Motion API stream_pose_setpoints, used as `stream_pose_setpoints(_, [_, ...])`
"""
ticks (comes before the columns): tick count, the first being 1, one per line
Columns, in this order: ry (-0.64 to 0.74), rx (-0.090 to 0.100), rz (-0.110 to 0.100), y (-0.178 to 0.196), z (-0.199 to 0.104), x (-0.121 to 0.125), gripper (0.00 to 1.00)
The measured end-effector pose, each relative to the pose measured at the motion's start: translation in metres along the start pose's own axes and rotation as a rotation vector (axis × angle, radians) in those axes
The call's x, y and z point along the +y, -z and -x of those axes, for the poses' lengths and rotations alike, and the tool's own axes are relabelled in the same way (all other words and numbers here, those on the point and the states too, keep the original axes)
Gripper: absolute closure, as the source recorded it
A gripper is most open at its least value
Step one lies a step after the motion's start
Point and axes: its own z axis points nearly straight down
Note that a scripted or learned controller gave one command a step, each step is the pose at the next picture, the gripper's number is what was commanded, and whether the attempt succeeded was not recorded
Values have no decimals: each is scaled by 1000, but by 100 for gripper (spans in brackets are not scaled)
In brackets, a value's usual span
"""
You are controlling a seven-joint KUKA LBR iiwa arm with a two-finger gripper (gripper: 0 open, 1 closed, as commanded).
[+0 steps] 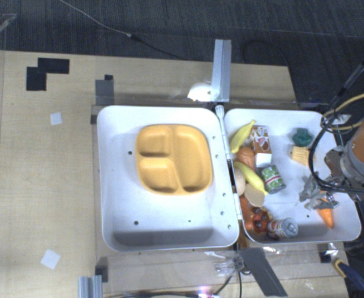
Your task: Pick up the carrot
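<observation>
Seen from a single fixed camera mounted above the pale wooden bench (39,185), looking down at a slant. Framed wide enough to take in both shallow white plastic bins side by side, the left bin (117,185) near centre and the right bin (350,228) running close to the right edge. Set at a middling height, near enough to tell small items apart. Dark grey carpeted floor (138,11) across the top, marking the far side. Grey arm with an orange band (363,143) entering from the right, cut off by the frame edge.
</observation>
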Motion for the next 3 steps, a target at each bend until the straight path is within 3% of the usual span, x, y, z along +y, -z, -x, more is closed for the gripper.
stream_pose_setpoints(1, [156,-1,-3,-61,13,-26,100])
stream_pose_setpoints(2, [137,-7,-8,45,38,-6,100])
stream_pose_setpoints(3, [111,-8,-8,-60,43,-35,100])
